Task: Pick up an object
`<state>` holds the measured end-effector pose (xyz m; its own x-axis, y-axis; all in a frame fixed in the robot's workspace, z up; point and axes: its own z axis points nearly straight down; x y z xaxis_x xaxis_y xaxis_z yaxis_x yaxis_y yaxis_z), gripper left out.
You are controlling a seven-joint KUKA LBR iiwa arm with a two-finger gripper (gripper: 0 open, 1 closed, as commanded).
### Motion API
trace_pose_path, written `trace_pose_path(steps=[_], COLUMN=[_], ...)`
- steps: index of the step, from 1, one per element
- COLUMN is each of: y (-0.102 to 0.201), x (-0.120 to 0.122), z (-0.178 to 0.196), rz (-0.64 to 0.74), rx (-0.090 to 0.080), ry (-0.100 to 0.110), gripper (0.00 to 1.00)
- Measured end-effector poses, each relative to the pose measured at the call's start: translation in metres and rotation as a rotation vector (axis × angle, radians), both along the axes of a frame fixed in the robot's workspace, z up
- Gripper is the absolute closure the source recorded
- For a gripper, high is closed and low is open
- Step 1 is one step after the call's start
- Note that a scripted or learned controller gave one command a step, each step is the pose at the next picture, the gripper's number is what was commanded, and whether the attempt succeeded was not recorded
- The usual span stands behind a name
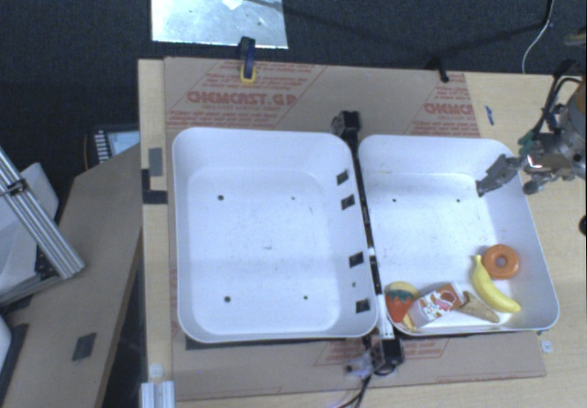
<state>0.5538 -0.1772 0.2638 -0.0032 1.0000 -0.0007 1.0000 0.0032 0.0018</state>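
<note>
My gripper (500, 175) hung over the back right part of the right bin (431, 168), reaching in from the right edge; I could not tell how it stood, parted or closed, and nothing showed in it. The objects lay well apart from it along the bin's front edge: a banana (491, 287) with an orange ring (501, 260) just beside it, a packet (436, 305), a cone (477, 308) and a tomato (400, 301). The left bin (266, 154) stood alongside.
</note>
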Motion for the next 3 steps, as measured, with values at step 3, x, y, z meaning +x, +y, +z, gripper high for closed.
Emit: trace_pose_path(steps=[3], y=[0.251], x=[-0.067], z=[0.274], rz=[0.009], rx=[0.004], ry=[-0.006], gripper=[0.0])
